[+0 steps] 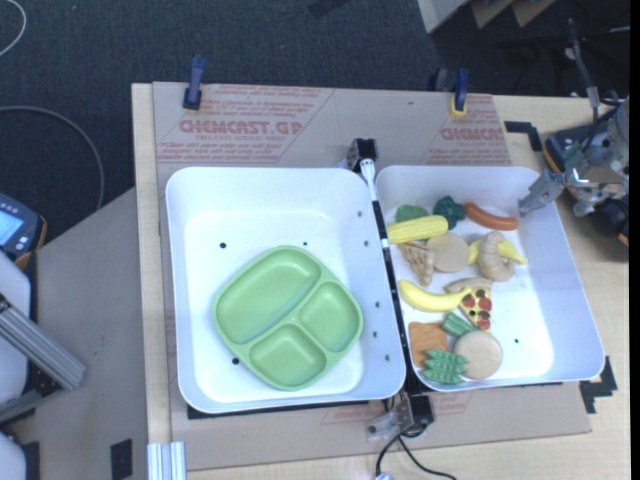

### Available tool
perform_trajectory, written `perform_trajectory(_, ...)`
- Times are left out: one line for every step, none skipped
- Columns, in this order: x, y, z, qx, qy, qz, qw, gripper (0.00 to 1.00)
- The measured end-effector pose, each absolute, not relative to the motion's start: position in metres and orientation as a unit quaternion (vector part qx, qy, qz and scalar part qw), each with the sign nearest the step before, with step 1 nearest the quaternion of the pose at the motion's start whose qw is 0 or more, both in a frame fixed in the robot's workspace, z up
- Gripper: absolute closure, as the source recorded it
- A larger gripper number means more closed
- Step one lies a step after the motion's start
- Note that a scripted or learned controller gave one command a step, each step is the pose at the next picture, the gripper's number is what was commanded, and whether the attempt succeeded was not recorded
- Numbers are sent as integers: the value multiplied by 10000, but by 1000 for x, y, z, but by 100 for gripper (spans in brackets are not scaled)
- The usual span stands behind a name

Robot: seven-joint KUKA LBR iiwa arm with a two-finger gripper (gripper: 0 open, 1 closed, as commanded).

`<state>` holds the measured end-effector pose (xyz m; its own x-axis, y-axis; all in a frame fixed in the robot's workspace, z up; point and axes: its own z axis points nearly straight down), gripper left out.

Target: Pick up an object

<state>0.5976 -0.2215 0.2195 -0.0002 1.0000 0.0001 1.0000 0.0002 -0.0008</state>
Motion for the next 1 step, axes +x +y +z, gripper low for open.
perform_trajectory(548, -212, 425, -7064, -7077, -45, -101, 0)
